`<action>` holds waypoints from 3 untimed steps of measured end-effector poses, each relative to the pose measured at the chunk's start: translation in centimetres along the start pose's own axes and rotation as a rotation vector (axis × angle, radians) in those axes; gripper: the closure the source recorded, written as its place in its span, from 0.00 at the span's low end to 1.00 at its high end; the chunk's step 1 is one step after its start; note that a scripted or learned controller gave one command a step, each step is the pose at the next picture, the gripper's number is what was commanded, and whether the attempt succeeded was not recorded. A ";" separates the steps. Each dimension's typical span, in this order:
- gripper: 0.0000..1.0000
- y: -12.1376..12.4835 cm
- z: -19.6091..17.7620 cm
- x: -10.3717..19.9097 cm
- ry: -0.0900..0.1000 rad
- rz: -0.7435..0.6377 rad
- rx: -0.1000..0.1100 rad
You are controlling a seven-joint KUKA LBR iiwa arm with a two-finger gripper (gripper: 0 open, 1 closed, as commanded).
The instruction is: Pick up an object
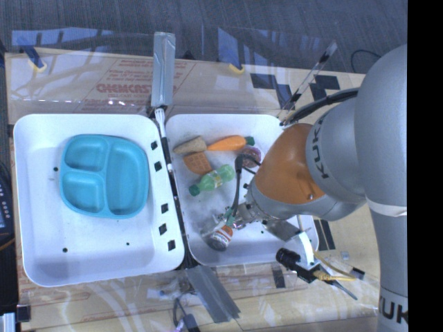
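Low in the right-hand shallow white bin [208, 254], the two-finger gripper [232, 221] hung just over a small silver-and-red can [221, 237]; its opening could not be told, so centring squarely seemed wise.

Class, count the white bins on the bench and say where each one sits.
2. The left bin holds a blue divided plate; the right bin sits beside it, holding small items, partly covered by the arm.
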State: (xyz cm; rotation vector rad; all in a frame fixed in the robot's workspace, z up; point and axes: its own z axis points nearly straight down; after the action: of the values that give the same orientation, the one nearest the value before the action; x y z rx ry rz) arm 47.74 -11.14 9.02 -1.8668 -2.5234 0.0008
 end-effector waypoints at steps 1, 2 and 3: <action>0.00 0.0 0.0 -0.3 -0.002 0.143 -0.004; 1.00 0.0 -0.8 -0.5 -0.003 0.140 -0.002; 0.00 0.0 -0.8 -0.4 -0.003 0.139 -0.002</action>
State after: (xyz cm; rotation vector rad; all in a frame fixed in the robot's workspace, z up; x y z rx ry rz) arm 47.90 -11.56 9.79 -2.0402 -2.3897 0.0012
